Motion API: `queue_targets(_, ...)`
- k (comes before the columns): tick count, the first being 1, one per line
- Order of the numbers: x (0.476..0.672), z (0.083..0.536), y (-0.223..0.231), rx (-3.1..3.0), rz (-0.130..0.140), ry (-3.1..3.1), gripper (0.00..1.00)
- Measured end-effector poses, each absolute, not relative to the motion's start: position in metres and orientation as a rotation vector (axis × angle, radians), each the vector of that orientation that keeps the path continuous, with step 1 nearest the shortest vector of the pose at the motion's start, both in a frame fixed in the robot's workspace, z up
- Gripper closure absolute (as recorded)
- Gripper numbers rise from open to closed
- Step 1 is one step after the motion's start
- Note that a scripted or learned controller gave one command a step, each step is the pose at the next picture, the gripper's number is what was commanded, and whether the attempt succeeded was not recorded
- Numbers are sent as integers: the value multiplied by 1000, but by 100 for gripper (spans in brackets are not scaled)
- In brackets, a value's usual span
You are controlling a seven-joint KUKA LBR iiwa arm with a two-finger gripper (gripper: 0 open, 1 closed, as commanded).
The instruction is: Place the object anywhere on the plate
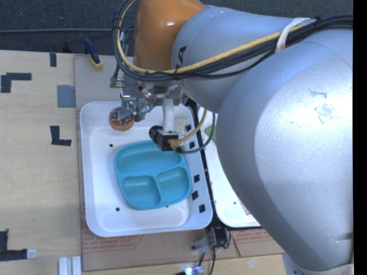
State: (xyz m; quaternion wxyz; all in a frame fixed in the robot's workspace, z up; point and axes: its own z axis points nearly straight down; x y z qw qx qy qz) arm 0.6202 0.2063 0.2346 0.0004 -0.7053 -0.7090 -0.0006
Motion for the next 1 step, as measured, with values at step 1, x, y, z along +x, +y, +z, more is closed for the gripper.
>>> queue_targets(1, 620, 233, 204, -2219, 4, -2224, 0)
